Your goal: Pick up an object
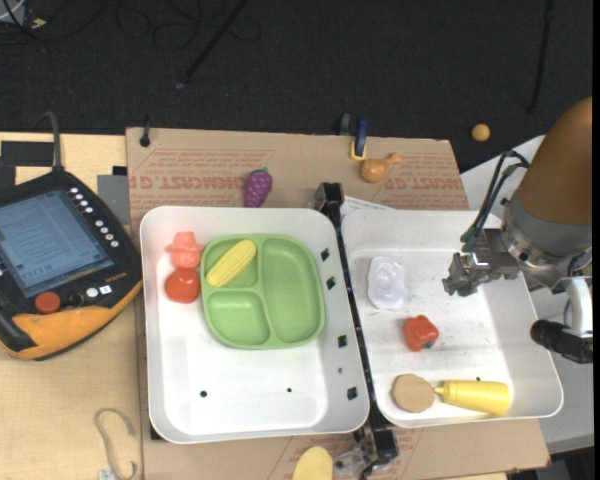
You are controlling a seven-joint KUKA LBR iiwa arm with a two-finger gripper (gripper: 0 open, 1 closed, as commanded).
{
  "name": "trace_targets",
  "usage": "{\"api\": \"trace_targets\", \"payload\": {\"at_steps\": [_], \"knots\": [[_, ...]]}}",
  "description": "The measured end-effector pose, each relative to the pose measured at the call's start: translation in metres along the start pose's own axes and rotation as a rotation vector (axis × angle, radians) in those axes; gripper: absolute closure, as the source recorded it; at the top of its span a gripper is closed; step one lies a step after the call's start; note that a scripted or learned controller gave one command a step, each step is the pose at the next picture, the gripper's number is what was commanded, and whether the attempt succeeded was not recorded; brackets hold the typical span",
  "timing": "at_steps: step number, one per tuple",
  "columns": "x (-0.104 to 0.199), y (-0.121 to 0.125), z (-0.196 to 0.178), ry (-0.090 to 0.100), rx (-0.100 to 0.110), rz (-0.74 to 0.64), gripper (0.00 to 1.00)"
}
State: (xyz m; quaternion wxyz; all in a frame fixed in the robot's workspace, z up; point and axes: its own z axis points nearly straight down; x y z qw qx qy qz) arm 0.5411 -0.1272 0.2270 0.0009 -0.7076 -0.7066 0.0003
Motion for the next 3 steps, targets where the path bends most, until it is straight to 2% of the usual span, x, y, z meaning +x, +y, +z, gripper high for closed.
{"api": "trace_targets", "payload": {"at_steps": [1, 2, 3], "knots": [[0.046, 0.015, 0.007, 0.0, 0.0, -0.004, 1.0], [0.086, 0.038, -0.006, 0.001, -0.002, -0.005, 1.0], [0.102, 0.044, -0.003, 0.0, 0.0, -0.001, 1.0]]}}
